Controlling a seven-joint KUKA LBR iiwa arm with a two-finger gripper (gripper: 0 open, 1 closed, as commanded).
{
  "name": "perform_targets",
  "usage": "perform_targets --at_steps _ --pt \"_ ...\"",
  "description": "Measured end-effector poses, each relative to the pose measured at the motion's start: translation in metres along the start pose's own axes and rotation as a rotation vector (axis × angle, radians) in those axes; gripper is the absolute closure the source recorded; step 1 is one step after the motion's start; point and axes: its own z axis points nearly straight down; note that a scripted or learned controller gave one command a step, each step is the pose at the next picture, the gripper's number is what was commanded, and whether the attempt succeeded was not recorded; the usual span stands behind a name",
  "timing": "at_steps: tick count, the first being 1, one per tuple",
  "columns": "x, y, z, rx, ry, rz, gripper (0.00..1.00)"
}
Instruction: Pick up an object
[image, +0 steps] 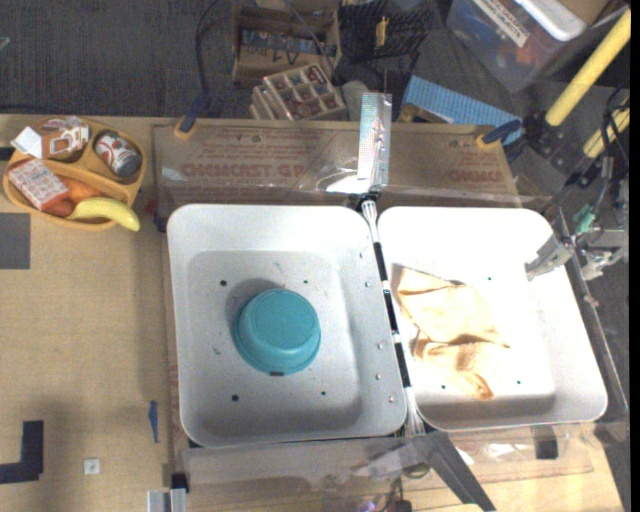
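A teal bowl (278, 330) lies upside down in the middle of the left bin (200, 240). A tan cloth with brown stains (448, 322) is spread crumpled over the left half of the right bin (570, 380). My gripper (556, 252) hangs at the right bin's far right rim, well away from the cloth and from the bowl. Nothing shows in its grasp.
A tray with a banana and snack packs (70, 175) sits on the bench at the far left. Cardboard (300, 160) lies behind the bins, with crates and cables beyond. A yellow bar (590, 60) slants at the top right.
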Motion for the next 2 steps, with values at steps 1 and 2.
perform_targets --at_steps 1,2 --pt "0.058 -0.022 0.126 0.0 0.0 0.107 0.0" --pt "0.009 0.015 0.167 -0.012 -0.001 -0.069 0.0"
